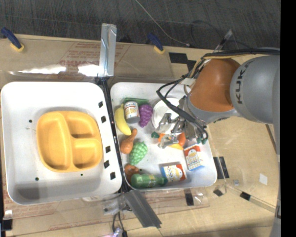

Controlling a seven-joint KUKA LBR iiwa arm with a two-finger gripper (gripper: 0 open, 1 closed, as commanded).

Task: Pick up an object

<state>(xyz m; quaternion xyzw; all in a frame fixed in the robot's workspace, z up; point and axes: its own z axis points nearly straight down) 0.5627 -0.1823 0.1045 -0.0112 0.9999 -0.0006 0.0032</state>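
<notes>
My gripper (169, 128) hangs low over the middle of the right bin (207, 174), with the grey arm and its orange band (214, 85) coming in from the right. Just below it lies a small orange and yellow toy (170, 142). To its left are purple grapes (146, 114), a small can (131, 110), a banana (121, 121), an orange drumstick-like toy (129, 140) and green grapes (138, 152). Near the front wall lie a green bottle (148, 180), a can on its side (172, 172) and a small red-and-white carton (193, 158).
The left bin (10, 132) holds a yellow divided tray (69, 139). A divider with black clips (107, 132) separates the two bins. Cables (175, 90) trail from the wrist over the right bin's back. Cardboard covers the bench around the bins.
</notes>
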